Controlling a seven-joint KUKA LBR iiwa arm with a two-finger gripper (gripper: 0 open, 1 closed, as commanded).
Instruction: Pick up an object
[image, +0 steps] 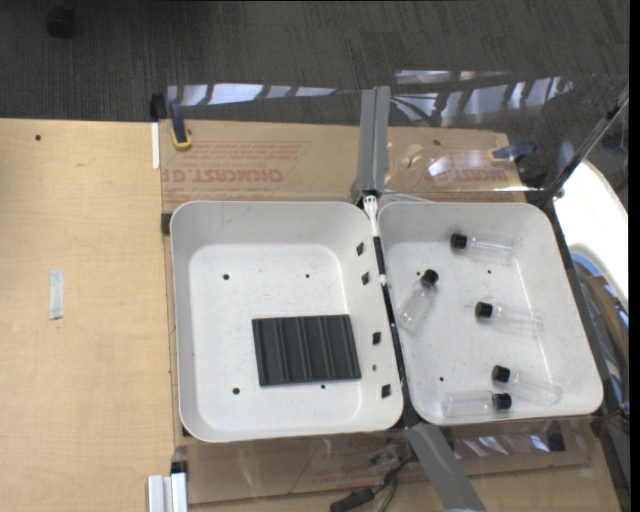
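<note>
We're looking down on the two white bins, and whether the pincer is apart or together we cannot tell, so we place things by the bins and by the side the arm reaches in from. The right bin (560, 300), on that arm side, carries the task's things: five clear vials with black caps, all lying flat. The first vial (478, 244) lies near the far wall. The second vial (418, 295) sits tilted close to the seam between the bins, cap pointing away from us. The third vial (505, 315) rests around the middle of the floor. The fourth vial (520, 380) and fifth vial (475, 403) lie near each other by the near wall, though whether they touch we cannot tell.

Over in the left bin (200, 300), well apart from the vials, a black ribbed panel (305, 350) lies flat toward the near side. A grey post (372, 140) rises behind the seam. Brown cardboard (260, 165) shows behind the bins, and on the tan surface (80, 400) farthest from the arm side lies a small pale strip (55, 296).
</note>
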